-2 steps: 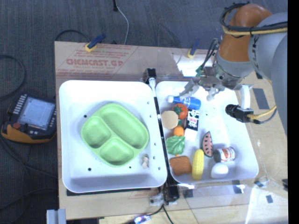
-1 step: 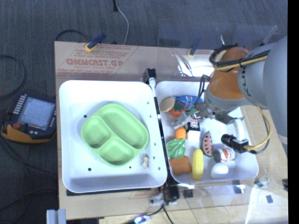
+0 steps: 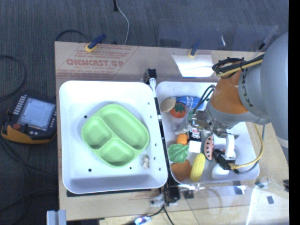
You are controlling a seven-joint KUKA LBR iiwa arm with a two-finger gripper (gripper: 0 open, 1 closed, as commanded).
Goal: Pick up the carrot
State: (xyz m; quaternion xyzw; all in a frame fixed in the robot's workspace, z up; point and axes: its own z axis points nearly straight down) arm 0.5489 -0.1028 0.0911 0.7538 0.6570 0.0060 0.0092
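- Camera view, from above: two white bins sit side by side on a cardboard-covered table [image 3: 93, 60].
- The left bin [image 3: 70, 102] holds a green divided plate [image 3: 116, 134] with three compartments, lying near its middle; a small pale object [image 3: 146, 161] rests just off the plate's lower right edge.
- The right bin [image 3: 251, 170] is crowded with toy food: a tomato [image 3: 178, 110] near the top left, a blue item [image 3: 190, 100] beside it, a green leafy piece [image 3: 177, 152], a yellow corn cob [image 3: 198, 167], a watermelon slice [image 3: 207, 147] and an orange fruit [image 3: 181, 169].
- The carrot [image 3: 182, 138], a small orange piece, lies mid-bin just above the leafy piece.
- The grey arm [image 3: 262, 88] reaches in from the right; its tool [image 3: 198, 130] is low among the toys, just right of the carrot, and whether it is open or closed cannot be told.
- A handheld pendant [image 3: 29, 120] lies on the floor at left.
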